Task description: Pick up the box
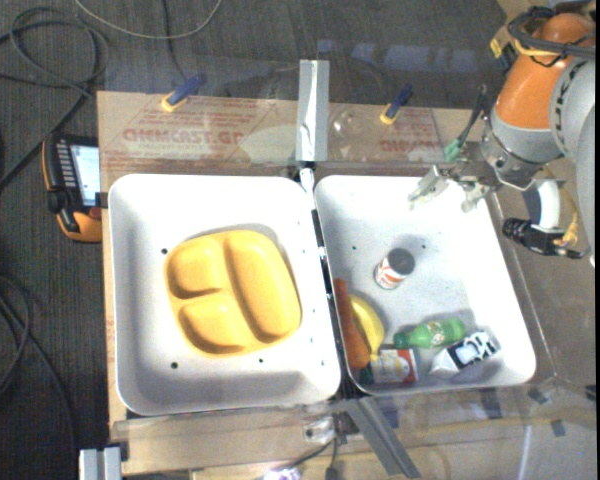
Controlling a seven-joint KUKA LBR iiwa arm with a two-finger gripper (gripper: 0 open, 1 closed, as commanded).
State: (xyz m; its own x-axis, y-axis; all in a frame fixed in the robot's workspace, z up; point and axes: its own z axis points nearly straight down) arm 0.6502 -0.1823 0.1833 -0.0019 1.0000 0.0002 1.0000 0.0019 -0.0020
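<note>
Dark ribbed floor | hand (446, 189) spread wide over right bin (427, 232) | glossy rectangular box (393, 367) near front wall

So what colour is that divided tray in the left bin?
Yellow all over; the tray shows best in the overhead camera view.

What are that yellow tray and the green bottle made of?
The yellow tray looks like moulded plastic, matte to slightly glossy: smooth rounded compartments, even colour. The green bottle seems to be shiny plastic, with bright highlights along its side, though glass cannot be ruled out.
</note>
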